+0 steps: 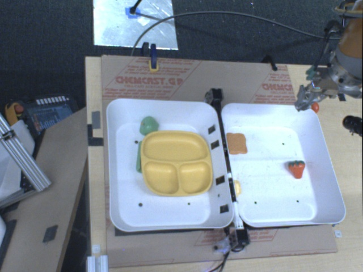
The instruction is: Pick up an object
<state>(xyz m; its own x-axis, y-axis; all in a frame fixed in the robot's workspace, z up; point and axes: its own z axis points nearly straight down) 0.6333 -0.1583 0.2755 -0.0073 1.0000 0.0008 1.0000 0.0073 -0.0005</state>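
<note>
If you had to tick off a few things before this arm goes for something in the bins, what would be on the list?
1. Gripper carrying nothing: cannot tell.
2. Strawberry toy lying apart from other things in the right bin: ok.
3. Orange toast piece away from the wall: not ok, it lies near the divider.
4. Yellow tray small enough for the gripper: not ok, looks too wide.
5. Green piece free: not ok, partly under the tray.
</note>
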